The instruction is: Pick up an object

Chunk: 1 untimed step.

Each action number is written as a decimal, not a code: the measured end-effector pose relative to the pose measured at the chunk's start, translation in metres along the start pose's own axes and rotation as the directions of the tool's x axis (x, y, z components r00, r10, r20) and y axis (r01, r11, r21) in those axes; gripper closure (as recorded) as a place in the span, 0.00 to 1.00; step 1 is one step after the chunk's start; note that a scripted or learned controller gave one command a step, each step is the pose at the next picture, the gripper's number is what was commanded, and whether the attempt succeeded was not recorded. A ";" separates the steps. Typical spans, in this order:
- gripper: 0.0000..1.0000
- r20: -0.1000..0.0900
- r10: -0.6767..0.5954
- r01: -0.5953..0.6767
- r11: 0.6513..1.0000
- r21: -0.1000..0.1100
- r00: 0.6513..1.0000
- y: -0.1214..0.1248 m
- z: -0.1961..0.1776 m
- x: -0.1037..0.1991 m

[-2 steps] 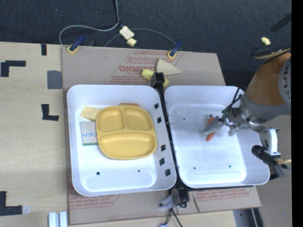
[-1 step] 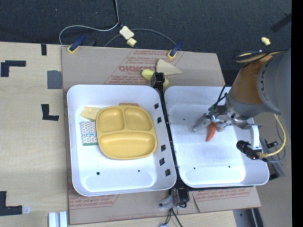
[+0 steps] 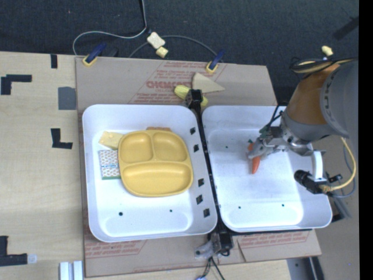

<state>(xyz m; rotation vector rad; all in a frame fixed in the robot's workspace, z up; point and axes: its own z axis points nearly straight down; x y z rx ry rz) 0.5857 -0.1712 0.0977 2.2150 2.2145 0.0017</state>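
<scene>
The grey arm with the orange band reached in from the right of the frame, and its gripper (image 3: 260,146) hung low in the upper middle of the right shallow white bin (image 3: 233,212). A small orange carrot-shaped object (image 3: 255,165) lay just below it, its upper end at or under the gripper; whether they touched, and whether the gripper was clenched or released, could not be told at this size. The step in hand looked like the grasp itself, with the object resting on the bin floor and not yet lifted. The next move would call for a firm closing across the narrow body, then a straight rise. In the left white bin (image 3: 140,220), a yellow divided plastic plate (image 3: 155,162) lay over a pale yellow sponge-like piece (image 3: 108,138) and a small patterned card (image 3: 108,163).
</scene>
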 end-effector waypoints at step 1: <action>1.00 -0.008 -0.008 0.008 1.000 0.004 1.000 -0.004 -0.092 0.086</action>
